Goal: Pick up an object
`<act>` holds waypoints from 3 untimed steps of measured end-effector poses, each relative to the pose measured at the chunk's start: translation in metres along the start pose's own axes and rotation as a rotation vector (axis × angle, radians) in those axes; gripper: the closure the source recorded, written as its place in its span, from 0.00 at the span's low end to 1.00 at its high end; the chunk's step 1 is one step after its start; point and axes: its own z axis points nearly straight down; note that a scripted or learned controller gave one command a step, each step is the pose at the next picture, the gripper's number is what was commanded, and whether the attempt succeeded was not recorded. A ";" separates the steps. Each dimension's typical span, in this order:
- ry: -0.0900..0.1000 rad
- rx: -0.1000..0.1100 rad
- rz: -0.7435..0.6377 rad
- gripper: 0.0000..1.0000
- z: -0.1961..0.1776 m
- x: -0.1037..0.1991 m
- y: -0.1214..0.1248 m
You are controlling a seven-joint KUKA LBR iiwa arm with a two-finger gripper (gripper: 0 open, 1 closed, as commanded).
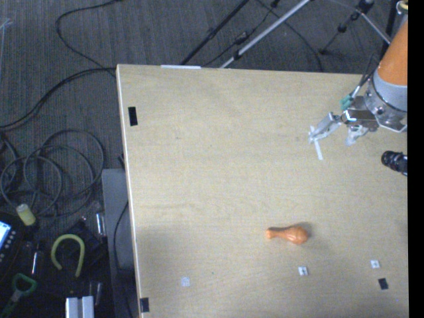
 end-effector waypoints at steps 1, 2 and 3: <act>-0.005 0.000 -0.030 0.00 0.075 -0.014 0.066; -0.004 -0.001 -0.255 0.00 0.134 -0.022 0.071; -0.002 -0.004 -0.658 0.00 0.155 0.002 0.072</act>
